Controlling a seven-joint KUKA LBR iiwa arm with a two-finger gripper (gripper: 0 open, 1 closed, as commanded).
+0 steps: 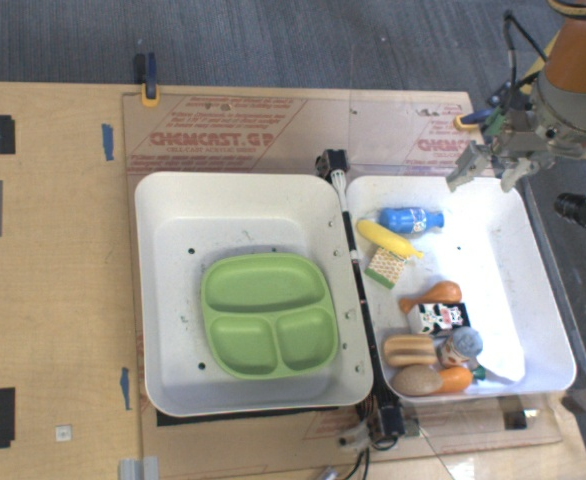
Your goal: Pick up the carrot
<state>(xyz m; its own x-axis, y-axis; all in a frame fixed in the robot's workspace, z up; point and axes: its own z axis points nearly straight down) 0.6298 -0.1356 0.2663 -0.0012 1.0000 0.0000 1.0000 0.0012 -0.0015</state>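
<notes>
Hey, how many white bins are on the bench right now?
2. The shallow white plastic bin on the left holds a green divided tray; the shallow white plastic bin on the right holds toy food.

Carrot (455, 378) hemmed by potato (417, 380), grey toy (464, 345), bin wall (533, 378).

The arm (576, 48) is coming into the scene from the upper right corner. Its orange band is showing at the right edge, and the grey wrist is sitting just under this band. The gripper (490, 171) is hanging at the far right of the scene, and it is pointing down and a little to the left. Its two fingers (465, 171) are standing apart from each other, and nothing is sitting between them.
</notes>
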